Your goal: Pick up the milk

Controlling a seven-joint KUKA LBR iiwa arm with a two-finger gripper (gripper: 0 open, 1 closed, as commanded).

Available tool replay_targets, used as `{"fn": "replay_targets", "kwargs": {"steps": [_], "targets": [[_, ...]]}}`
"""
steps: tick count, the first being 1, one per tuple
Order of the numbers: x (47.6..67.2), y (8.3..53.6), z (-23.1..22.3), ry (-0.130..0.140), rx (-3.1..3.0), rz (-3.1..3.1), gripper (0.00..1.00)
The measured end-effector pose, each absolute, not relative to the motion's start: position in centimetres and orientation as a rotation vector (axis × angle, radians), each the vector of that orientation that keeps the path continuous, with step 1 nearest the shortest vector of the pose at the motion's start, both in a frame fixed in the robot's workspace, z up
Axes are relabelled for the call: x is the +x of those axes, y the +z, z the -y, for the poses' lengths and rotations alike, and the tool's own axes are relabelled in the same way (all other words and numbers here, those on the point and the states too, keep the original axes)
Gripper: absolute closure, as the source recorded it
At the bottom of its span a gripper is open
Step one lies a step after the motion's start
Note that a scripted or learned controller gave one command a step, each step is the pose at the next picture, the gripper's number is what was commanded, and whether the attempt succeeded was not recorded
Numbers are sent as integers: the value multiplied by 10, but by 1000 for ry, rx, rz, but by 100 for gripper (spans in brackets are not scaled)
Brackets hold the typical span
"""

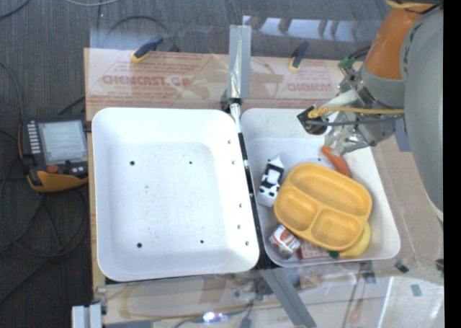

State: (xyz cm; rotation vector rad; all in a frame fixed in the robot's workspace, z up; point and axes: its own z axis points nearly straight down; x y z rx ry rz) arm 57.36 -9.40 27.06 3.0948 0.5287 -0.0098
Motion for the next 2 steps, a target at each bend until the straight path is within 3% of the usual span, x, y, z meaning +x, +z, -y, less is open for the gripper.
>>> {"fn": "replay_targets", "kwargs": {"steps": [1,2], "targets": [[573,279,93,-19,3094,-533,100],[608,252,-21,-9,3125,-330,100]]}}
